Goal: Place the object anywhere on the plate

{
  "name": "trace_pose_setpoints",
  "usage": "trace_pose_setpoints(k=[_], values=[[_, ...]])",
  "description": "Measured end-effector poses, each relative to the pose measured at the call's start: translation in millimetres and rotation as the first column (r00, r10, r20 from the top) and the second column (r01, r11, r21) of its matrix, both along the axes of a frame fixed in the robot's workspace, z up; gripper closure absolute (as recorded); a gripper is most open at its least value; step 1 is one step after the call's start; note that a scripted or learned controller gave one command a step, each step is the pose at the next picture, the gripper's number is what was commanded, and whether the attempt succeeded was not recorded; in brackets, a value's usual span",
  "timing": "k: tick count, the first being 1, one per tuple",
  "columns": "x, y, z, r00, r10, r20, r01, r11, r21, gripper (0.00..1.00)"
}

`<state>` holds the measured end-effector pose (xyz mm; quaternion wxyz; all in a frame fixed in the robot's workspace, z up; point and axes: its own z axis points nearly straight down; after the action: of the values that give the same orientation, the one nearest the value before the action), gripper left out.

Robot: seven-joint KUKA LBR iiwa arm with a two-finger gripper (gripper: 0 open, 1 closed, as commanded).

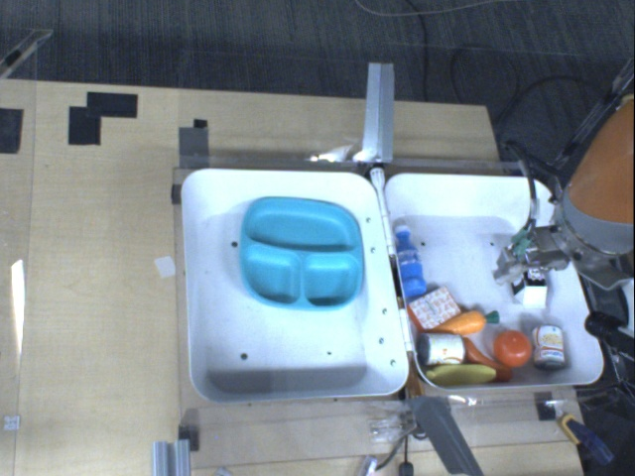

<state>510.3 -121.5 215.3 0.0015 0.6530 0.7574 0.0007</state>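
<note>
My gripper (pixel 526 263) hangs over the right bin (pixel 466 206); jaw state, can't tell. Toy food (pixel 466 340) crowds below-left, so I might grab wrong, missing the plate (pixel 301 251) far left.

Robotics lab test cell. Indicators: a plywood table (pixel 89 296) carrying two white bins (pixel 203 365) in a metal frame (pixel 379 117), black marker patches (pixel 99 115) on the table, loose cable (pixel 466 3) on grey carpet (pixel 198 28), and an industrial arm (pixel 600 181).
</note>
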Motion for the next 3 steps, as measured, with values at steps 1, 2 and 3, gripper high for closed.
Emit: trace_pose_setpoints(k=[1,2,3], values=[[52.1,61.7,62.0,0.998,-0.055,0.003,0.055,0.999,0.001,1.00],[93.5,89.0,148.3,0.999,0.035,0.004,-0.035,0.999,0.000,1.00],[44.4,120.2,16.0,0.998,0.056,0.000,-0.056,0.998,0.001,1.00]])
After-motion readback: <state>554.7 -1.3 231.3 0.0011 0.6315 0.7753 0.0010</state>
